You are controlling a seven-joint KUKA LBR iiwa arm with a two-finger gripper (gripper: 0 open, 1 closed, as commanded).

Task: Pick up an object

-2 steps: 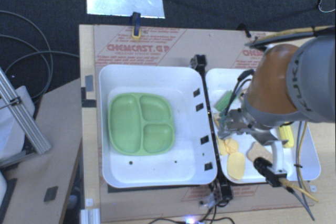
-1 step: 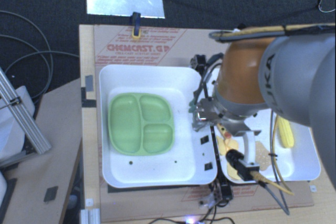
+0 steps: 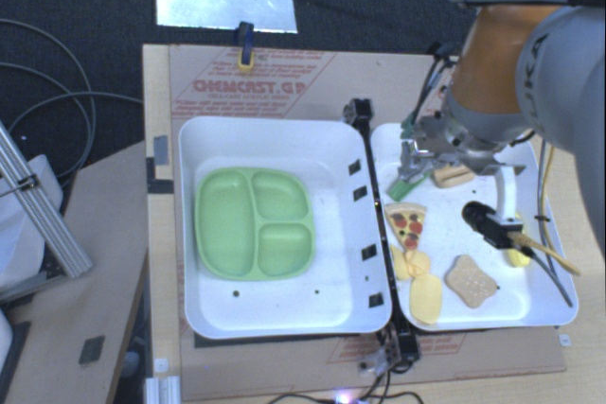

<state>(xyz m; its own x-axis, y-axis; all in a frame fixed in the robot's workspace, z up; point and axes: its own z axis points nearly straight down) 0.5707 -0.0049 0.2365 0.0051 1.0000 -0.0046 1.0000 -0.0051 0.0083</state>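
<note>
Nearest us: a yellow oval piece lies by the near edge of the right bin, toward its near-left corner.
Gripper: we see the gripper low beside the right bin's left wall, about midway along it. We cannot tell whether it is open or closed.
At its tip: a small green piece, of which only a sliver shows against the left wall. We cannot tell whether it is gripped.
Just beside: a tan roll lies toward the bin's middle, and a red-dotted pizza slice lies on the near side.
Farther out: a second yellow piece sits between the pizza slice and the oval. A speckled toast slice lies near the near edge.
Open room: the left bin carries a green divided plate, and we see bare white floor around it.
</note>
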